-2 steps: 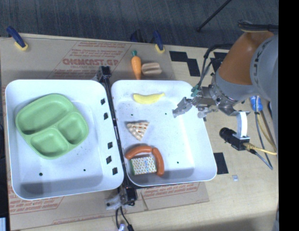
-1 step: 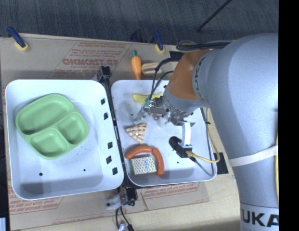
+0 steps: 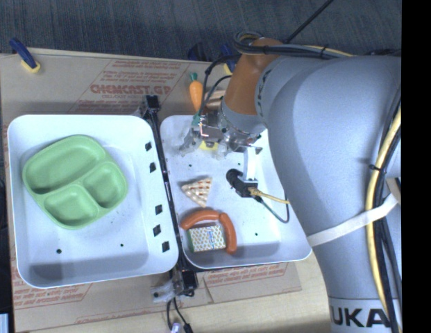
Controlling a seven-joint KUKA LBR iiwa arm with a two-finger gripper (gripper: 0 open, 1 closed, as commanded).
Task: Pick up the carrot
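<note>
The carrot (image 3: 195, 93) is small and orange with a green top. It shows upright at the far rim of the right bin (image 3: 271, 245), over the cardboard edge. My gripper (image 3: 205, 136) hangs just below and to the right of it, over the bin's far end, with the orange-banded wrist behind. Nothing in this view shows whether the carrot is touching the gripper or resting apart from it.
In the right bin lie a tan wedge (image 3: 198, 190), a curved orange sausage (image 3: 219, 222) and a small patterned box (image 3: 207, 238). The left bin (image 3: 35, 262) holds a green divided plate (image 3: 75, 179). My arm covers the right bin's right side.
</note>
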